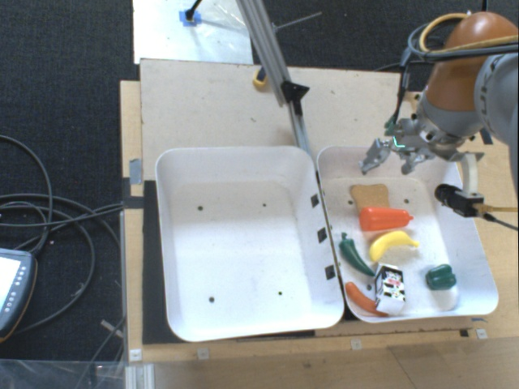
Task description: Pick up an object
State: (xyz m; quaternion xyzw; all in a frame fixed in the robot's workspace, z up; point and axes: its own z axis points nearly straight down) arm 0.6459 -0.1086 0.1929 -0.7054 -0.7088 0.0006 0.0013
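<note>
The tool (392,159) hangs over the far rim of the right bin (474,254), fingers spread wide with nothing between them. Just below it in that bin lie a tan toast slice (370,194), an orange carrot (385,217) and a yellow banana (392,245). Nearer the front sit a green pepper (440,277), a small white carton (390,288) and a green chili (353,255).

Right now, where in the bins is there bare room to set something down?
The left bin has bare floor wall to wall. The right bin is crowded: toast, orange pepper, banana, carton. One small patch lies between banana and green pepper.
</note>
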